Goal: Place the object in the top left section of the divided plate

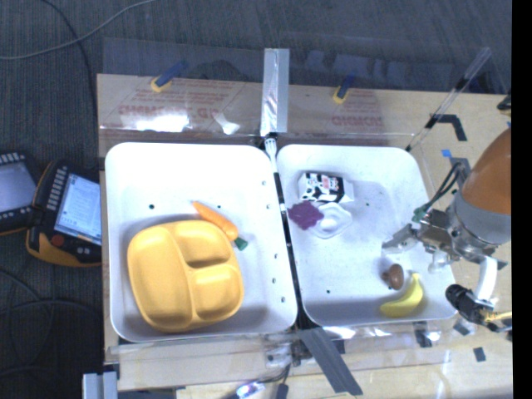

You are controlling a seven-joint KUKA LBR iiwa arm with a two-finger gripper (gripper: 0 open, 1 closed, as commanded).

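A yellow divided plate [158,293] lies in the left bin [141,173], near its front. An orange toy carrot [216,217] with a green stem end rests against the plate's far rim, partly over the upper right section. In the right bin [374,169] lie a yellow banana [404,299], a small brown object [394,275], a purple piece [305,214], a white piece [332,221] and a black-and-white patterned item [322,187]. My gripper [413,238] hangs over the right bin's right side, just above and right of the brown object, with nothing seen in it.
A silver divider [275,98] runs up between the two bins. A handheld pendant [62,214] lies off the bench to the left. Cables trail on the carpet behind the bench. The arm [490,198] covers the right bin's right edge.
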